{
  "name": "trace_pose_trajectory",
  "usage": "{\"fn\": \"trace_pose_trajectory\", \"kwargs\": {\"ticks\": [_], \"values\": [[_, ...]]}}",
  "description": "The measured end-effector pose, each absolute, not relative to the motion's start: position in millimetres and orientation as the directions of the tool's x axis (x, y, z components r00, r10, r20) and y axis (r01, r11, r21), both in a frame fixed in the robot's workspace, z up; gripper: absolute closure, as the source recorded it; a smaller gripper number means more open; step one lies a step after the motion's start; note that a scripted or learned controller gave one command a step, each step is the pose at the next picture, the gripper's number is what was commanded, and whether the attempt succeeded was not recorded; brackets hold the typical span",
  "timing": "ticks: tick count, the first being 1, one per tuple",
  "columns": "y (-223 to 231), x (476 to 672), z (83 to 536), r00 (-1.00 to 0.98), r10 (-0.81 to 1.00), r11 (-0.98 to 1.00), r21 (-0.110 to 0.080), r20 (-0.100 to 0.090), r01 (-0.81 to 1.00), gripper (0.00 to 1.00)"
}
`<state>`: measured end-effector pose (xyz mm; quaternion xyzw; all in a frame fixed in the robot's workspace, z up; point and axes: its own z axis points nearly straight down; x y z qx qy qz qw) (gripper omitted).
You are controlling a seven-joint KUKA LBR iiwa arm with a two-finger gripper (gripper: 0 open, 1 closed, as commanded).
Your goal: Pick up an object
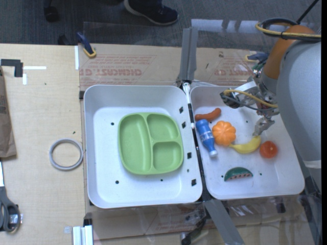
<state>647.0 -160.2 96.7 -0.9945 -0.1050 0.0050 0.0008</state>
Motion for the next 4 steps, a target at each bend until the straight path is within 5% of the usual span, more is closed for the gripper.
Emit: {"fn": "trace_pose_trajectory", "kwargs": {"ticks": [1, 2, 3, 4], "values": [[-160.1, 646.9, 104.1, 0.977, 0.215, -0.977, -0.003, -0.015, 0.215, 1.0], [-158.4, 649.0, 90.1, 0.979, 0.206, -0.979, -0.001, -0.005, 0.206, 1.0], [-144.7, 631.0, 90.0, 0.98, 0.198, -0.98, -0.002, -0.005, 0.198, 1.0], [-125.8, 648.8, 89.8, 0.98, 0.2, -0.98, -0.002, -0.003, 0.2, 1.0]]}}
